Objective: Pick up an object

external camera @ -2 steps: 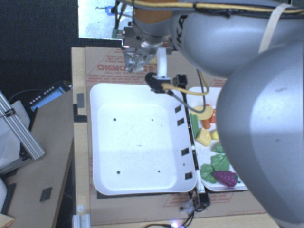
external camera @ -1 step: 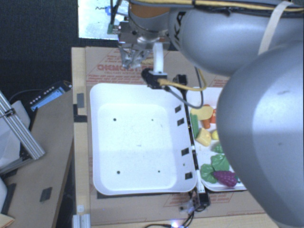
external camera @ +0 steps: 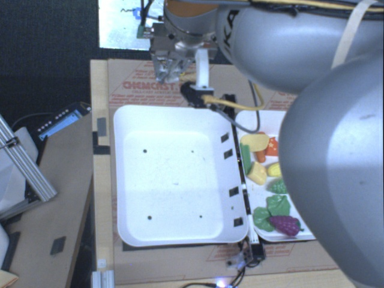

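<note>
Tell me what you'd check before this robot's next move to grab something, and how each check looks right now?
1. Objects available: ok, toy food including purple grapes and a carrot lies in the right bin.
2. End effector above the objects: not ok, it sits beyond the left bin's far rim.
3. End effector carrying nothing: cannot tell.
4. Objects fully visible: not ok, the arm covers much of the right bin.
5. Cable clear of the objects: cannot tell.
</note>
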`<state>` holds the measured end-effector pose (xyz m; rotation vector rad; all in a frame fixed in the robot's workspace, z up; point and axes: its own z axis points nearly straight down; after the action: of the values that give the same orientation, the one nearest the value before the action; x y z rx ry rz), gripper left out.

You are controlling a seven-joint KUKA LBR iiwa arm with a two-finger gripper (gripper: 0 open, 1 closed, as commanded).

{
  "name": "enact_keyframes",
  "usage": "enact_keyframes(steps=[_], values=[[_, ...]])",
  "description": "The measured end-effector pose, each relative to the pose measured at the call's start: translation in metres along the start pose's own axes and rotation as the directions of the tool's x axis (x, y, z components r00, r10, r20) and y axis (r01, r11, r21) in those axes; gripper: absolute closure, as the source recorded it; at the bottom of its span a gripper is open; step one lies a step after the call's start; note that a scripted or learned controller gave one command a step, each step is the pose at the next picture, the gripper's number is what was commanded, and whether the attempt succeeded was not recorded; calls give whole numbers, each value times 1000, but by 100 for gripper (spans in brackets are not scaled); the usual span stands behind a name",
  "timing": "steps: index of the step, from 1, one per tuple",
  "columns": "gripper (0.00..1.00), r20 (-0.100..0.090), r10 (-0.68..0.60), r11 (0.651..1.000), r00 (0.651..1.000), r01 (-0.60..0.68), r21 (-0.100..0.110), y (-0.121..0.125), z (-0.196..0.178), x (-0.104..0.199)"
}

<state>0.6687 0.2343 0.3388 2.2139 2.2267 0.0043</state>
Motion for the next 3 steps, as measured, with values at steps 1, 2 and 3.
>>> enact_keyframes(steps=[1,2,3], values=[[100,-1,4,1000,1000,-4,0,0,-17,-5],[100,0,4,1000,1000,-4,0,0,-33,-10],[100,0,1,1000,1000,-1,0,0,-38,0]])
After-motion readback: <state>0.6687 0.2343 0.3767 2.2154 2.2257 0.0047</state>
